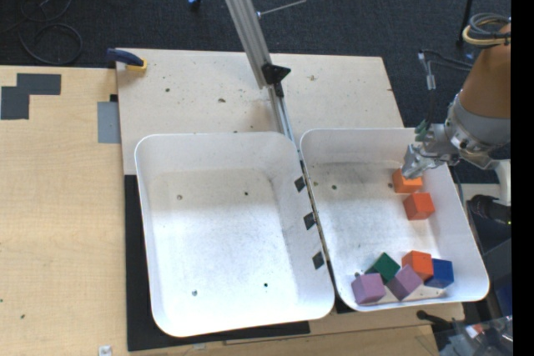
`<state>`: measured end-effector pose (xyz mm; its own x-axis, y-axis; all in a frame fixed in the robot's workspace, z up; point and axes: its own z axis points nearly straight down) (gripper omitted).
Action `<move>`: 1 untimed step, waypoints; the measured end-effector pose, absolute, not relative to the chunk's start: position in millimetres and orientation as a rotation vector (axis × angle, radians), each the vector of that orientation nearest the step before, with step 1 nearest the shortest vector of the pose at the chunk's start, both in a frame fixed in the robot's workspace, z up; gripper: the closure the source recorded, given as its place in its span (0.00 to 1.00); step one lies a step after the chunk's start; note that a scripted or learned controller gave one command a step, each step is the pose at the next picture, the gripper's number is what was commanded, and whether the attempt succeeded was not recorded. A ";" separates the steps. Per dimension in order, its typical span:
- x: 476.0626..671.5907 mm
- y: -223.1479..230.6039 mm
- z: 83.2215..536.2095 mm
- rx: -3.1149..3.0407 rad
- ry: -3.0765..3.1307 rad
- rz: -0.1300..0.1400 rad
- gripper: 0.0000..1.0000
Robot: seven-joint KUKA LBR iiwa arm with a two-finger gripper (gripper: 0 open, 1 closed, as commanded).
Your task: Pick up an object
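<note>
My gripper [415,164] reaches in from the right over the right bin [467,217], near its far right side. An orange block [405,183] lies directly under its tip, touching or nearly touching it. A second orange-red block [419,205] sits just in front of that one. At the bin's near edge there is a cluster: a green block [385,266], an orange block [417,263], a blue block [441,272] and two purple blocks [368,288] [405,282].
The left bin [150,179] stands beside the right one, with a divider carrying black clips [307,218] between them. A slanted aluminium post [246,21] rises behind the bins. A wooden bench top [58,204] lies to the left.
</note>
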<state>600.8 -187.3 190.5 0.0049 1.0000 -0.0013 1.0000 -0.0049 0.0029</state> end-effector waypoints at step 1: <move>601.5 -188.5 233.6 2.219 2.220 0.002 1.00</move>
<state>601.5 -188.5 233.6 -0.0004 1.0000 -0.0008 1.0000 0.0004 0.0030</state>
